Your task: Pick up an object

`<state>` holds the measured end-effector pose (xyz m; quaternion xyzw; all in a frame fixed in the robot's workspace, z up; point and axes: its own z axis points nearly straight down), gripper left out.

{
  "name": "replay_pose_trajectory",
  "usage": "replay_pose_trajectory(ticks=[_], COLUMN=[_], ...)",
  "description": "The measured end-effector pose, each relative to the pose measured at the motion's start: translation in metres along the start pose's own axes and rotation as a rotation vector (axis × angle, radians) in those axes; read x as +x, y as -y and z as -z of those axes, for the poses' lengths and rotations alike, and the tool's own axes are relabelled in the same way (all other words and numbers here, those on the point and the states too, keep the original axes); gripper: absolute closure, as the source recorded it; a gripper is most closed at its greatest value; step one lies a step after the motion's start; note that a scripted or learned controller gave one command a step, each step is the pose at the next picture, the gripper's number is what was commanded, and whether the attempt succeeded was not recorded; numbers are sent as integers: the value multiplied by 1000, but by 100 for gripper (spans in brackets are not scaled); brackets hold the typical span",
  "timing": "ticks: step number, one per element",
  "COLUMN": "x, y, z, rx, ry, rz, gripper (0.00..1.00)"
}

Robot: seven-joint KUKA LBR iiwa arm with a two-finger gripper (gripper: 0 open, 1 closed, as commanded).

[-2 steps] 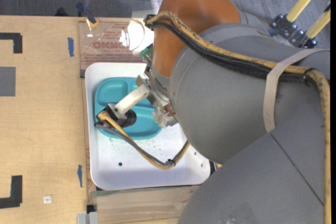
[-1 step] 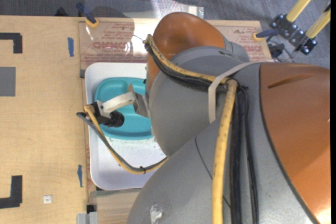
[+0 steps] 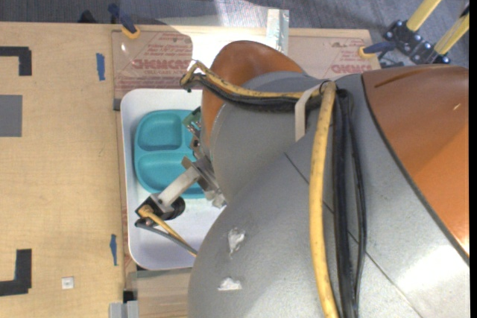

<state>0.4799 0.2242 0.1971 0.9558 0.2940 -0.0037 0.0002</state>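
Red printed lettering is seen on the clear plastic sheet point(image 3: 160, 56) lying just beyond the far edge of the shallow white bin point(image 3: 128, 160). It is repeated in rows and appears reversed and blurred, so no word can be read with certainty.

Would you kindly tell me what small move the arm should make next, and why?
Probably a short, slow descent toward the right rim of the teal divided tray: it lies flat in the white bin, and the arm reaches over just that side of it. Whether anything is gripped, I cannot tell.
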Motion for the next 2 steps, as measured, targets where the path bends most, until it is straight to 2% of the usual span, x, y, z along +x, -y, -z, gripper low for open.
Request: replay_pose_trajectory(ticks=[1, 2], x=[-1, 0], y=[1, 1], z=[-13, 104], rx=[0, -1], ry=[-6, -8], rz=[-397, -49], gripper=[100, 100])
